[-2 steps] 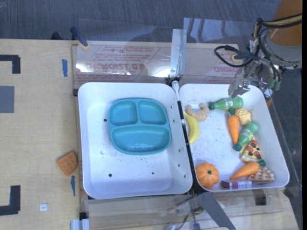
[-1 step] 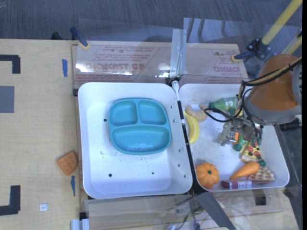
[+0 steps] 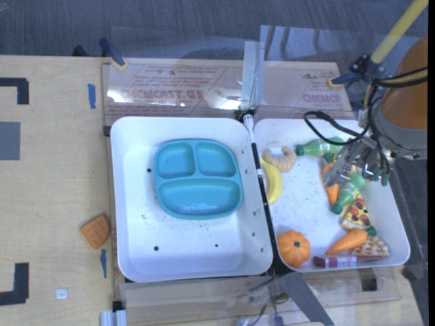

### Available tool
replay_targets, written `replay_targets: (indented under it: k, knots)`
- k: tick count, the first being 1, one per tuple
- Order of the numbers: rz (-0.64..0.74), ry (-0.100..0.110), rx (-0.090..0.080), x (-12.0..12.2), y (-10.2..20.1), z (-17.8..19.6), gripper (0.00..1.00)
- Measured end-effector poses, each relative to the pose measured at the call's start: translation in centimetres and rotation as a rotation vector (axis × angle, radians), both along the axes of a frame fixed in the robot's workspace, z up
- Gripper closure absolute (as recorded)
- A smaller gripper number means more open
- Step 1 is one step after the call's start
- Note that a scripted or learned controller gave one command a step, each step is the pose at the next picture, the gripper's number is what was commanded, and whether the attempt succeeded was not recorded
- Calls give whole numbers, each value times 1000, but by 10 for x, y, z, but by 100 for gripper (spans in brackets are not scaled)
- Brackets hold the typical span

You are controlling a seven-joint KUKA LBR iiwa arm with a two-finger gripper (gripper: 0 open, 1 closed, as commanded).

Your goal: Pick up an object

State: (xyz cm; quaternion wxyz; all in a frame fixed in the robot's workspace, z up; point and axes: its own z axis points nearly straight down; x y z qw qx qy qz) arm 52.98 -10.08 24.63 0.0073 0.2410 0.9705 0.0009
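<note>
The metal claw [image 3: 351, 170] hangs low over the right-hand shallow white bin [image 3: 299, 209], toward that bin's far right side, with black cables looping above it and the arm's orange band [image 3: 406, 97] at the right edge of the view. Its tips are down among a cluster of toys, and whether it is parted or closed, or has hold of anything, cannot be told against the clutter.

Just under and beside the claw lie a green plastic bottle [image 3: 317, 149], lying on its side toward the far end, a small orange carrot-like piece [image 3: 332, 193] and a green toy [image 3: 346, 197] touching it. Nearer lies a toy pizza slice with coloured toppings [image 3: 357, 213], then a larger orange plastic carrot [image 3: 347, 241], a second wedge-shaped slice [image 3: 372, 249] and a dark red marker-like tube [image 3: 338, 261] along the near wall. A round orange toy pumpkin [image 3: 295, 247] sits near the bin's near left corner. A yellow plastic banana [image 3: 273, 181] and a tan, knobbly toy [image 3: 280, 159] lie against the left wall.

The left-hand white bin [image 3: 136, 236] holds a blue three-compartment plastic plate [image 3: 198, 178]. On the wooden worktop [image 3: 47, 182] to the left, well apart from the bins, rests a small brown waffle-like square [image 3: 96, 230].
</note>
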Motion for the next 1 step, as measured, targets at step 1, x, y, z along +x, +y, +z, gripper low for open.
replay_targets:
  k: [1]
  knots:
    - [-315, 12, 4, -49, 22, 3, 100]
